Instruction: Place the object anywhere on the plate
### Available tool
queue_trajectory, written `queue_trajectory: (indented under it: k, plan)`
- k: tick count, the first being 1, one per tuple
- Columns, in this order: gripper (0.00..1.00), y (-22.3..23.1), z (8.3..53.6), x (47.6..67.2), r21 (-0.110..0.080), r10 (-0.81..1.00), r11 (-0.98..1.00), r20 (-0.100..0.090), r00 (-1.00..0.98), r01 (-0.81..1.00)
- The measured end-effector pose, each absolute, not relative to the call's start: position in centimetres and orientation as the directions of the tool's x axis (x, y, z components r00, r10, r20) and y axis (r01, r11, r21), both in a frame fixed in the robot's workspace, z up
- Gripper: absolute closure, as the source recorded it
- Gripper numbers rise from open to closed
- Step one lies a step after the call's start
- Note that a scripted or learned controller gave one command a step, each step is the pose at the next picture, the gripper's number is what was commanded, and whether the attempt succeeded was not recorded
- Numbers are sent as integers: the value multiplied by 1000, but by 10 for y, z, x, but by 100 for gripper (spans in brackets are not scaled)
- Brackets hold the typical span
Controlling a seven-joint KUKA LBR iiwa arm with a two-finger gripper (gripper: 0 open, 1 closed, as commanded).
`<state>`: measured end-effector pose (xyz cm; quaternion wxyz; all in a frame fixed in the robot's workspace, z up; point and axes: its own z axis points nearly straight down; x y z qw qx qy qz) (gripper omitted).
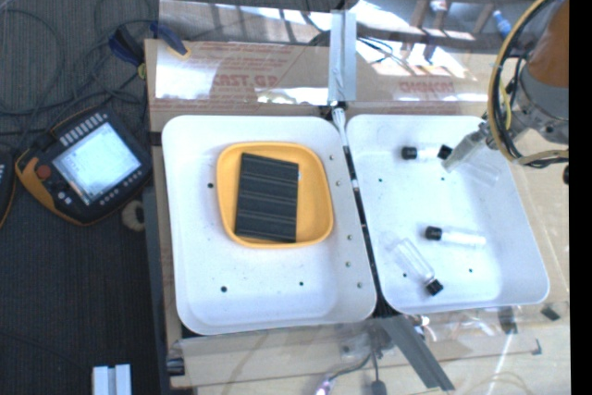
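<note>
End effector at 2 o'clock over the right bin; cannot tell its opening or any hold. Dark ribbed rectangular slab lies flat on the yellow rounded-square plate, left bin. Three clear black-capped vials lie scattered in the right bin.

A dark ribbed rectangular object is laid flat at the centre of the yellow plate, long axis near-vertical in view. The plate is seated in the left bin.

fixed overhead camera, slanted down, both bins
</note>
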<state>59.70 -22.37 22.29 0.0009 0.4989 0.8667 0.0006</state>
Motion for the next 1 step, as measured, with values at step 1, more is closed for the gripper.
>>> queue_trajectory:
  k: [1]
  plan:
    - [0,-224,223,597,2,865,502,-1,-502,865]
